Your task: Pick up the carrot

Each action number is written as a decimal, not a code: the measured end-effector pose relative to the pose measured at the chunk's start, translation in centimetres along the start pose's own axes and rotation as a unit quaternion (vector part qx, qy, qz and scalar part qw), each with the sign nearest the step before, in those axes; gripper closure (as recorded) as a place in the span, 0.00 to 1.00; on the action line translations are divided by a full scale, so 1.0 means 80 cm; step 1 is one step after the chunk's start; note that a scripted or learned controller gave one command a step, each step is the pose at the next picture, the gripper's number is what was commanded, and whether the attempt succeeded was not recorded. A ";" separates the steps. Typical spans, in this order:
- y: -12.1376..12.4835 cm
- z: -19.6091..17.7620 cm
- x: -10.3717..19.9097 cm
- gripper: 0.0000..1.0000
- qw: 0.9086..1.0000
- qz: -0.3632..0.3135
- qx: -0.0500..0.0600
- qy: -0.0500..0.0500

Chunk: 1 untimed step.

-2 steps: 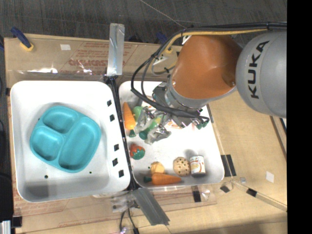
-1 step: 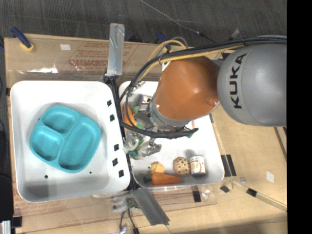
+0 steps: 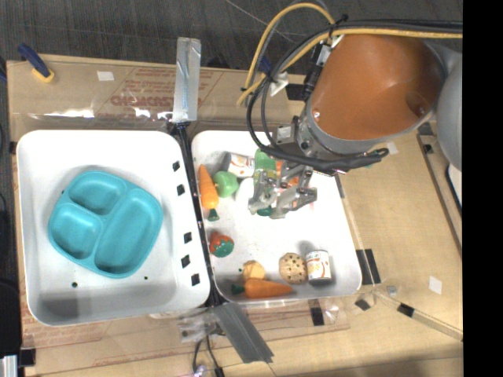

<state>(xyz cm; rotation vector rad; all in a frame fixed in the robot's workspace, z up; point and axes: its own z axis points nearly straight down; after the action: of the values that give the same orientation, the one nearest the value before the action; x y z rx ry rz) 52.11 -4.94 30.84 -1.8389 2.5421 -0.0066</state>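
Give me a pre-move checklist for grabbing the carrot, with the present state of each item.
1. Carrot located: ok. One carrot lies along the right bin's left wall; a second carrot lies at its front edge.
2. Which one is the target: cannot tell.
3. Hand over a carrot: not ok; it hangs mid-bin, right of the green toy.
4. Hand free of any load: cannot tell.
5. Room around the left carrot: not ok; wall and green toy flank it.
6. Room around the front carrot: not ok; a yellowish toy and the bin's front edge crowd it.

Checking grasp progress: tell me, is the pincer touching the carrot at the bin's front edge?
Apart. The camera view shows the pincer well above the carrot, bare bin floor between them.
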 end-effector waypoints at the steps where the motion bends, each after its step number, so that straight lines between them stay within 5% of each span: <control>1: 0.010 0.150 -0.035 1.00 0.985 -0.174 -0.007 -0.001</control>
<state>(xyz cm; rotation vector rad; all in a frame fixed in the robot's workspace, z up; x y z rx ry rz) 52.26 -2.03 18.87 -2.2590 2.1882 0.0117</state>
